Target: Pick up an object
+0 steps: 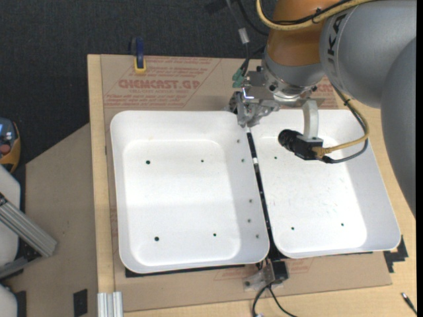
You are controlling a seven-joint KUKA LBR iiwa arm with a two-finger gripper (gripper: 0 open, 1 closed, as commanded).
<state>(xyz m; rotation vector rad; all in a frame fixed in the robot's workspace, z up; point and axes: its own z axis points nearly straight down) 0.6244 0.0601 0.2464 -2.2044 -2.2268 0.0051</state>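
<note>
Nearest to us is the grey arm, which comes in over the far right corner of the board and covers part of the right bin's far rim. Its orange band sits just above the wrist. The wrist points downward, and the gripper hangs at the far end of the ridge where the two bins touch, just at the far left corner of the right bin. We judge that the program has chosen a spot at this corner, or that the arm is only crossing between the bins.

Whether the hand is wide or narrow we cannot tell, because it is small and dark against the rim. So we do not claim that it holds anything.

Where the object lies we also cannot say with certainty; perhaps it is hidden under the gripper at that corner. The small dark dots on the floor of the left bin look to us like marks of the bin itself, not loose things.

Both bins rest on a brown board. A blue and yellow clamp grips its far edge near the left corner, probably so the board does not slide. In our judgement the pick is not yet made.
</note>
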